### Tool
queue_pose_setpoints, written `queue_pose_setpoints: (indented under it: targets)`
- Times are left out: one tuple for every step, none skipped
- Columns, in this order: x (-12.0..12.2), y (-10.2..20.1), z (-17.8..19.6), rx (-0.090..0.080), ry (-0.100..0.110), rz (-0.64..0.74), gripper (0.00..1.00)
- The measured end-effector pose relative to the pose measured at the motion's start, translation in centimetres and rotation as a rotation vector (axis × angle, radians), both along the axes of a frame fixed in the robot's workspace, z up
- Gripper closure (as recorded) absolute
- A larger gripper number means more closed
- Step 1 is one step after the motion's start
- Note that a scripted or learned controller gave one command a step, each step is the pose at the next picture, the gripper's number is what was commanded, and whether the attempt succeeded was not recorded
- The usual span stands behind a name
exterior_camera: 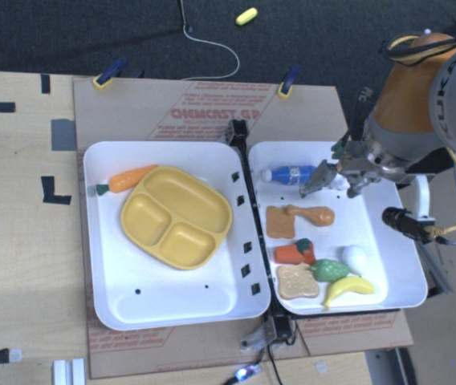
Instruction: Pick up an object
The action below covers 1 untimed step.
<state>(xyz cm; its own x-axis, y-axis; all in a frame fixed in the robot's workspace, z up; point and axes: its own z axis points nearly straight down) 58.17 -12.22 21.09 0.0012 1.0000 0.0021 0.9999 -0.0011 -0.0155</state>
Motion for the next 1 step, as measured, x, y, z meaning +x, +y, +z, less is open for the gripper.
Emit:
queue_pose_setpoints:
  targets:
    - [0.29, 0.02, 0.79, -0.002, -0.014, 0.003, 0.00]
